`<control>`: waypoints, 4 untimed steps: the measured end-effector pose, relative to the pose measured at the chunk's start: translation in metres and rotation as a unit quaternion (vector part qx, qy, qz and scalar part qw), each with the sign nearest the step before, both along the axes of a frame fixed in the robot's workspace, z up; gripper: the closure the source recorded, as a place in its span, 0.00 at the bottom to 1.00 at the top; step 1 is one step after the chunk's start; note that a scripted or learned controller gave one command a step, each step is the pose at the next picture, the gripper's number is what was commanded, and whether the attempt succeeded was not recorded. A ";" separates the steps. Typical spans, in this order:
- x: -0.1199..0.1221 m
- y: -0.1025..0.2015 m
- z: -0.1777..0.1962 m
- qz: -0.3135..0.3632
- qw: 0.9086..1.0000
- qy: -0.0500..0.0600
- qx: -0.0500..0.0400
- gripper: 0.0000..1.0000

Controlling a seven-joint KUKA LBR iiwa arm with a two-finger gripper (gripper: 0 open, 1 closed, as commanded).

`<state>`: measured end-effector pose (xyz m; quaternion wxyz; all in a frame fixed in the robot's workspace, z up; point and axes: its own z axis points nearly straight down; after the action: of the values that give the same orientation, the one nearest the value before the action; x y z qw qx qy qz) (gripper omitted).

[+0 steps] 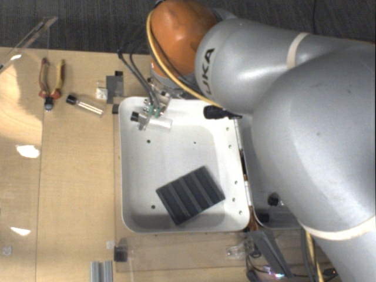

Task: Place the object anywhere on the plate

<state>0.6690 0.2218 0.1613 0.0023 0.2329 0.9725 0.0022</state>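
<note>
Gripper [154, 111] sits at bin [132, 216] top-left corner; can't tell its state. Dark ribbed block [191, 195] lies below and slightly right of it, well apart, long axis diagonal, flat on bin floor.

The arm [294, 116] was made of big rounded shells in smooth light grey, with a pale ring around one link and the black letters "UKA" readable on the shell near the wrist. Above the wrist there was a glossy orange dome [179, 31], and a thin yellow cable with some black cables ran along its edge. The gripper [150, 111] below was small, of pale metal with dark parts.
</note>
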 end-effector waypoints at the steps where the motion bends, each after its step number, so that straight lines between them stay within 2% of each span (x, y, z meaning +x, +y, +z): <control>1: -0.006 0.013 0.103 0.123 0.992 -0.002 0.000 1.00; 4: -0.003 0.014 0.140 0.120 0.993 -0.013 0.005 1.00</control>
<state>0.6664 0.2357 0.3011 0.0138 0.1143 0.9933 0.0104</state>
